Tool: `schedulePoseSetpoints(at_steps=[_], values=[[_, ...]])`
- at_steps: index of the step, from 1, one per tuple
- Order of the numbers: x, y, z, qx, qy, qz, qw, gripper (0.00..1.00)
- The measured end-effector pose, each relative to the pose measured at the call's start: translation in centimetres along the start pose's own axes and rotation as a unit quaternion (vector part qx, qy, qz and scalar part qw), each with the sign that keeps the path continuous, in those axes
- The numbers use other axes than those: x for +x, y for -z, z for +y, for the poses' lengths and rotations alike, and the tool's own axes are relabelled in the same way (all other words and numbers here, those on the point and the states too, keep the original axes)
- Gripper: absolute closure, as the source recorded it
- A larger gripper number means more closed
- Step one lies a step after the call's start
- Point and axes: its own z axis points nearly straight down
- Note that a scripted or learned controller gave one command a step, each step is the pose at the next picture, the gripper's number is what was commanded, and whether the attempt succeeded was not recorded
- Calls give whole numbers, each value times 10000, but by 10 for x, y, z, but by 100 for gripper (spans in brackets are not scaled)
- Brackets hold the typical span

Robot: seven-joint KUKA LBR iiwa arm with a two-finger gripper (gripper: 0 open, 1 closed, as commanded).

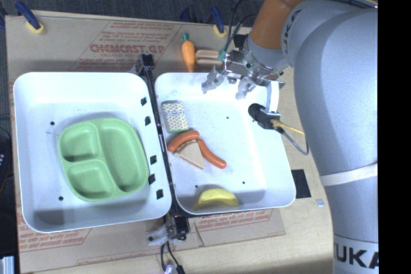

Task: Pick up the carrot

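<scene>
Gripper (pixel 229 82): fingers spread, nothing between them, hanging over the upper edge of the right bin (pixel 270 157), right of the frame's centre top.
Carrot (pixel 187 53): lies on the bench outside both bins, just above the right bin's upper left corner, green top pointing up the frame; it sits up and to the left of the gripper, near but apart.
Step in hand: by my reading, the approach; no grasp made yet.
Next move: likely a shift up-left across the bin rim, then a descent with the fingers astride the carrot's orange body.
Wooden piece (pixel 207 59): pale cylinder just beside the carrot on its right, between carrot and gripper; it may crowd one finger.
Bin rim: also in the path, so the descent should come after clearing it.
Inside right bin: a corn cob (pixel 174 116) at upper left, two sausages (pixel 196 145) with a pale wedge (pixel 191 156) at centre, a banana (pixel 217 197) at bottom.
Left bin (pixel 32 138): holds a green divided plate (pixel 101 157), well apart from the work.
Blue clamps (pixel 30 17): on the bench's top edge.
</scene>
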Motion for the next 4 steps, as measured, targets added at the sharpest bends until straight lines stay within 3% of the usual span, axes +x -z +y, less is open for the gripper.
schedulePoseSetpoints(at_steps=[1,2,3,4], values=[[-50,-72,9,24,-824,-1,9966,0],[9,-72,-2,21,-917,-1,9958,0],[71,30,-15,2,-660,3,9978,0],[-22,-72,3,28,-2232,-5,9748,0]])
